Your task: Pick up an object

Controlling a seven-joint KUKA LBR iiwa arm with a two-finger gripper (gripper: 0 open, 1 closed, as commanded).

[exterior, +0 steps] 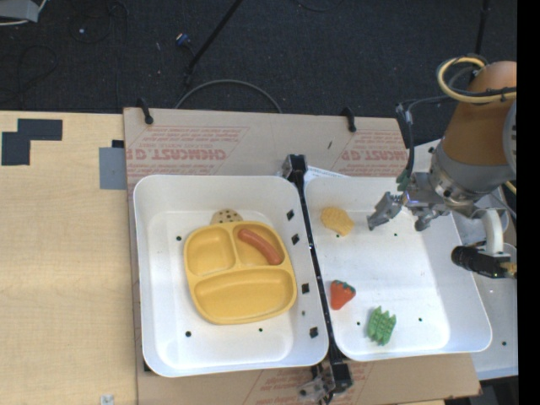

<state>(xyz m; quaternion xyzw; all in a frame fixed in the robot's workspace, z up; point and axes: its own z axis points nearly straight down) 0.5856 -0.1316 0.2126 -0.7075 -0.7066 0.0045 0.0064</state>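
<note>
lying just left of the open gripper (403, 212), a yellow toy (337, 221).

You see a big round arm (477, 133) with an orange band on top and a smooth grey part under it. A yellow cable loops in a ring by the orange band. Thin dark wires run down its side. At the bottom sits the small pincer (403, 211), made of grey and black metal bits. One dull grey finger (382, 213) sticks out.
</note>
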